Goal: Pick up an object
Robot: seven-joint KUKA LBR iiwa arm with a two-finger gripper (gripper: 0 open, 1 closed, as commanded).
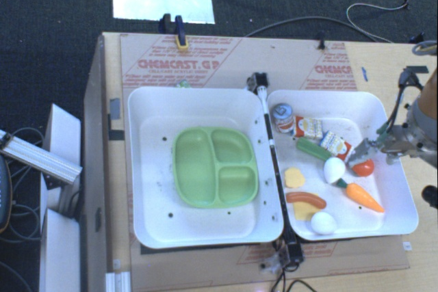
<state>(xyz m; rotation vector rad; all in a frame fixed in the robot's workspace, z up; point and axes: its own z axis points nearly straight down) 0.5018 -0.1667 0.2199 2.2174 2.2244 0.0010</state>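
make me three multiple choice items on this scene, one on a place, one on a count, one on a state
1. Where is the green divided tray?
A. left bin
B. right bin
C. on the bench outside the bins

2. How many white eggs lie in the right bin?
A. none
B. two
C. five

3. Where is the end effector?
A. high over the left bin
B. low in the right bin, by the tomato
C. outside both bins

Key: 1 A, the tray fills the left bin. 2 B, one egg beside the carrot, another egg near the front wall. 3 B, its tip is just above the tomato.
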